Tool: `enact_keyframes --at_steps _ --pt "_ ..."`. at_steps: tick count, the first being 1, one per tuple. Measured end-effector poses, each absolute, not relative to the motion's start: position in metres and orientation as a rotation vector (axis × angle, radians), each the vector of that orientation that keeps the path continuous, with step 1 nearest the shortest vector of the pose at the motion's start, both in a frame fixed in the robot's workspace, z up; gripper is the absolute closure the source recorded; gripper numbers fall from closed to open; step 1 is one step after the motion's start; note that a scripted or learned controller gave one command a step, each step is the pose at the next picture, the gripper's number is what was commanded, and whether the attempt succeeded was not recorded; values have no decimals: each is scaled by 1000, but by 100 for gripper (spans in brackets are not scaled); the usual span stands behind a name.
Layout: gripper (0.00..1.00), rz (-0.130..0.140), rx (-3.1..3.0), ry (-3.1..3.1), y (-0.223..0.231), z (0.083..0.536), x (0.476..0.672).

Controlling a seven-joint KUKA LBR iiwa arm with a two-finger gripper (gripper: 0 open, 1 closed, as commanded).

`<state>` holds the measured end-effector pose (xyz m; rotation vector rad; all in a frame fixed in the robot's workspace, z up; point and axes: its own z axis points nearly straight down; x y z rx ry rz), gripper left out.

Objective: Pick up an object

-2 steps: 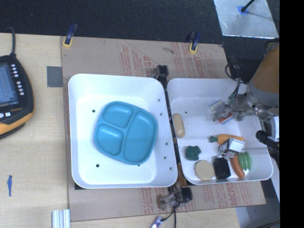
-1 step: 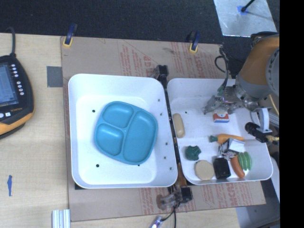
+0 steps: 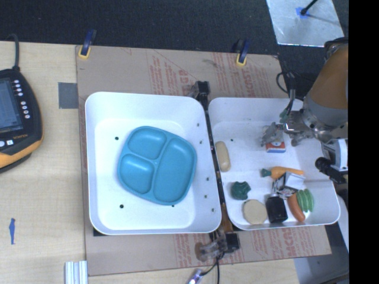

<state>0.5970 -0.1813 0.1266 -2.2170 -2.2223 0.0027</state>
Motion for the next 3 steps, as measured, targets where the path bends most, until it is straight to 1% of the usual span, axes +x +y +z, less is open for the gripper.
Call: enact_keyframes --at_steps 1,2,3 --pt "0 5 -2214 -2225 -168 124 543" --pt "0 5 -2212 -2224 -194 91 531" --pt "100 8 -2209 -2227 -195 102 531"
